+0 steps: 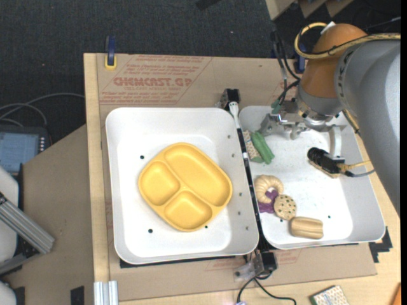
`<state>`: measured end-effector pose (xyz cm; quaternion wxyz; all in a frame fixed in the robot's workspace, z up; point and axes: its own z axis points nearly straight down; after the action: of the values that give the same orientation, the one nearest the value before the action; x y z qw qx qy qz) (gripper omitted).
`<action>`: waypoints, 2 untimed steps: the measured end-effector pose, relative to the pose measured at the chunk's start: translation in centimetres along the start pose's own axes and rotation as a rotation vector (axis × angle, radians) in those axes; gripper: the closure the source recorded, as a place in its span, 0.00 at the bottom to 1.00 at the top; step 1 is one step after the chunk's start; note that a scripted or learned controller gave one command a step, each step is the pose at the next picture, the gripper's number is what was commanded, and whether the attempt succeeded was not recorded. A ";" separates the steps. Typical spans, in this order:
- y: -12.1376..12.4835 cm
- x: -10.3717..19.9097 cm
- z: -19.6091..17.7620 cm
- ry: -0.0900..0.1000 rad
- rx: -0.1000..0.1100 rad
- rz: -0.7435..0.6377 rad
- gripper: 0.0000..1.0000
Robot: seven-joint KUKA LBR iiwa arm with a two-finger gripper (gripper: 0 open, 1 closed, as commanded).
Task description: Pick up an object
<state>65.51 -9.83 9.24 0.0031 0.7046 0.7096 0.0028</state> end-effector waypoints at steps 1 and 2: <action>1.2 0.4 0.8 -0.001 0.005 0.005 0.00; 1.4 -5.3 -15.2 -0.008 -0.012 0.011 0.00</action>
<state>66.79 -15.13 24.46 0.0103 0.7085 0.7056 0.0044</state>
